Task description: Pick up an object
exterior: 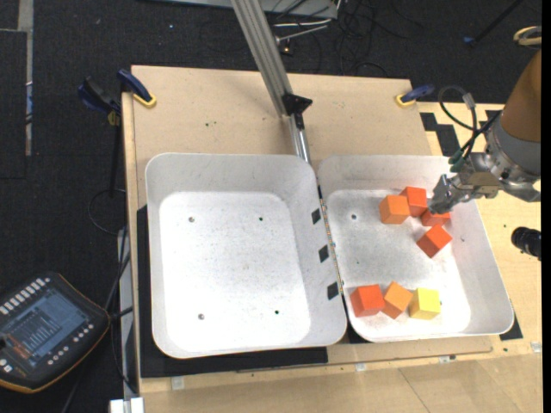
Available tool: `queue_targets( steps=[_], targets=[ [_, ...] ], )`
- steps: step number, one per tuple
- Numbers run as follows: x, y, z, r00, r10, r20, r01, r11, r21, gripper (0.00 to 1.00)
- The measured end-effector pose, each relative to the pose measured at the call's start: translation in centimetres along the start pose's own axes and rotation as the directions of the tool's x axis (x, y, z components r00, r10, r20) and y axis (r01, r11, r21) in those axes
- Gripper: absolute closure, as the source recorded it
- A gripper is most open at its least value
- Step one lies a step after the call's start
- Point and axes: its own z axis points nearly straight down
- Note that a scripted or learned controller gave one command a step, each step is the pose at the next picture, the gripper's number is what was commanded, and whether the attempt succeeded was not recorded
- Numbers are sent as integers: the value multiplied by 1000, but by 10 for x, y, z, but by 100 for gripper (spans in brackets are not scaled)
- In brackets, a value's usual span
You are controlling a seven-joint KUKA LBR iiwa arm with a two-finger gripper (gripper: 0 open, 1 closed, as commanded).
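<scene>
Small blocks, apparently wood or foam painted orange, red-orange and yellow, lie in the right-hand bin, all with flat faces and crisp edges. Judged by their look, they should be light, stiff and not fragile, with matte sides offering fair friction; the surest hold would be across two opposite flat faces, squarely, since a pinch on the corners could twist a block loose.

A red-orange block sits in the far right part of the bin, touching a paler orange block on its left. Just near of them a tilted red block rests on an edge, its faces at an angle that would make a square pinch harder. Another red piece shows just under the tool, too hidden to describe. Along the near wall three more sit in a row: a red-orange block, an orange block and a yellow block, each touching its neighbour, leaving little room between them for fingers.

The tool hangs low over the far cluster, just right of the red-orange block; whether it is open or closed cannot be told from this view, and no block is visibly held.

The left bin lies alongside on the wooden desk, and a teach pendant rests on the floor at the near left.
</scene>
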Motion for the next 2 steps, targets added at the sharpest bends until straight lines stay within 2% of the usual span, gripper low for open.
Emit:
queue_targets(
  steps=[2],
  targets=[
    [110,21,-8,1000,0,1,0,1000,-1,100]
  ],
)
